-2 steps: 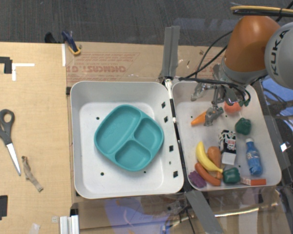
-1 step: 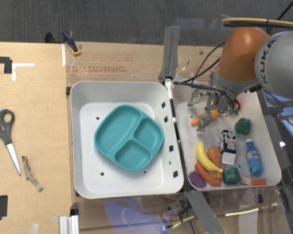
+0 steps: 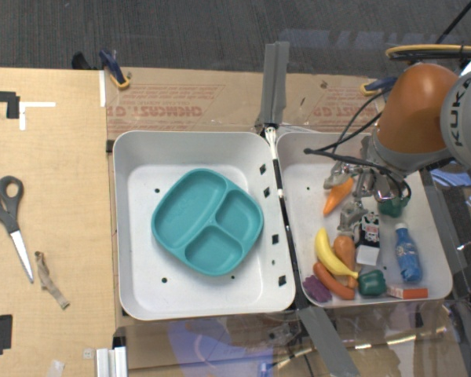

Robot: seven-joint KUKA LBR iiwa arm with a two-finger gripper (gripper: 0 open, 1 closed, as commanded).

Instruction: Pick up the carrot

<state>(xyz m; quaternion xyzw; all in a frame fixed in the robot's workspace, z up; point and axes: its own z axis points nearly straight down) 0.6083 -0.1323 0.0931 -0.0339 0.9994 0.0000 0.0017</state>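
Observation:
The orange carrot (image 3: 335, 198) lies tilted in the upper left part of the right bin (image 3: 298, 210), thick end up and to the right. My gripper (image 3: 353, 185) hangs under the orange wrist band, directly over and against the carrot's upper end. The metal parts there overlap the carrot's tip, so I cannot make out whether it is gripped or just touched.
Below the carrot lie a banana (image 3: 330, 254), an orange-brown piece (image 3: 345, 247), a purple eggplant (image 3: 316, 290), a green pepper (image 3: 371, 283), a blue bottle (image 3: 407, 255), a small white box (image 3: 368, 239) and a teal item (image 3: 392, 206). A teal divided plate (image 3: 208, 221) sits in the left bin (image 3: 133, 234).

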